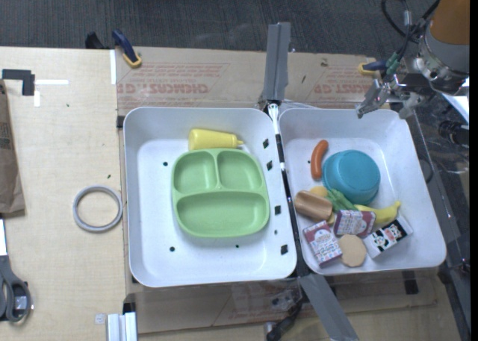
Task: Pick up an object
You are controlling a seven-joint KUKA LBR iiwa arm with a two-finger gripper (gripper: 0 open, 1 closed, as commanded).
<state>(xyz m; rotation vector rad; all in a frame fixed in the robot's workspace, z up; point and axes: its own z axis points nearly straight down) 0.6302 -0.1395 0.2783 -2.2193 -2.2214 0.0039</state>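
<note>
My gripper (387, 105) hangs over the far rim of the right bin (418, 154), open, with nothing between its fingers. Below it in that bin lie a red sausage (319, 159), an upturned blue bowl (352, 175), a hot dog (312, 204), a banana (386, 214), a maroon carton (353, 222), a black-and-white milk carton (389, 239), a red-and-white carton (323, 245) and a round tan cookie (353, 251). The left bin (142, 205) holds a green divided plate (220, 192) and a yellow bottle (213, 139).
A grey upright post (278, 63) stands behind the seam between the bins. On the bench to the left lie a grey tape ring (98, 207), scissors (12, 299) and a blue-and-yellow clamp (127, 48). Cables (407, 15) trail by the wrist.
</note>
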